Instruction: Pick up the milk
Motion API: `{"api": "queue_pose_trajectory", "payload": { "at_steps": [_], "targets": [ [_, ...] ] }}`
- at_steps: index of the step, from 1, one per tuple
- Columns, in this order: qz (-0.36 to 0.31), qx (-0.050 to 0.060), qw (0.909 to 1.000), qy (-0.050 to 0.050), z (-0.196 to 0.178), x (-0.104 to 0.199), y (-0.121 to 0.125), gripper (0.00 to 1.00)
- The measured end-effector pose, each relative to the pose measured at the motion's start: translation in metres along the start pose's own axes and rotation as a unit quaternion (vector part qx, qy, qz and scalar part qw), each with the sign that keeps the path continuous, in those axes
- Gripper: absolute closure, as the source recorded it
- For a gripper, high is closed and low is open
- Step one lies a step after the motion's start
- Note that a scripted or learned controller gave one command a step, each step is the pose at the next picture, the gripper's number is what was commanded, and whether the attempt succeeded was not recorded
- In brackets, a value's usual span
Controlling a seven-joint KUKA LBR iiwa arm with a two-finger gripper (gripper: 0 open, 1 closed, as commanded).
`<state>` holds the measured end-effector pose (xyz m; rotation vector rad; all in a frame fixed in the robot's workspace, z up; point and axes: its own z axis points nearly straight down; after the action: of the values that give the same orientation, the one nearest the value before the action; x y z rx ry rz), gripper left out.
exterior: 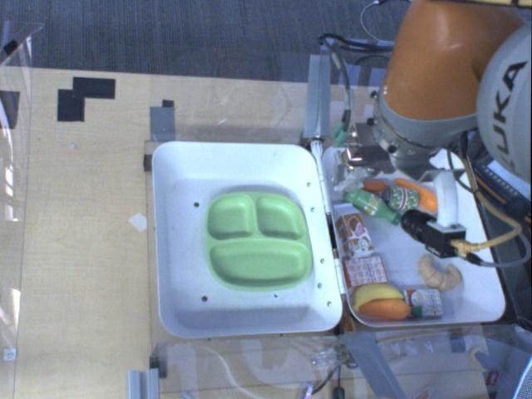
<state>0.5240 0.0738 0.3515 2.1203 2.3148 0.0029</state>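
Milk (353,233) at the right bin's (490,306) 9 o'clock looks light, crushable; grab its flat sides. Gripper (366,158): can't tell its state.

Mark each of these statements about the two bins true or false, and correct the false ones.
1. The green tray lies in the left bin. True.
2. The green tray holds a banana. False: its compartments hold nothing; the yellow fruit lies in the right bin.
3. The arm is over the right bin. True.
4. The green bottle lies on the wooden bench outside the bins. False: it lies inside the right bin, near the arm.
5. The small carton lies in the right bin close to its left wall. True.
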Motion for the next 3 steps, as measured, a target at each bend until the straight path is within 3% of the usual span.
{"api": "queue_pose_trajectory", "payload": {
  "at_steps": [1, 2, 3],
  "targets": [
    [0.140, 0.001, 0.9902, 0.000, 0.045, -0.021, -0.038, 1.00],
    [-0.114, 0.000, 0.9935, 0.000, 0.095, -0.001, -0.036, 1.00],
    [-0.296, 0.000, 0.9552, 0.001, 0.119, 0.008, -0.034, 1.00]
  ]
}}
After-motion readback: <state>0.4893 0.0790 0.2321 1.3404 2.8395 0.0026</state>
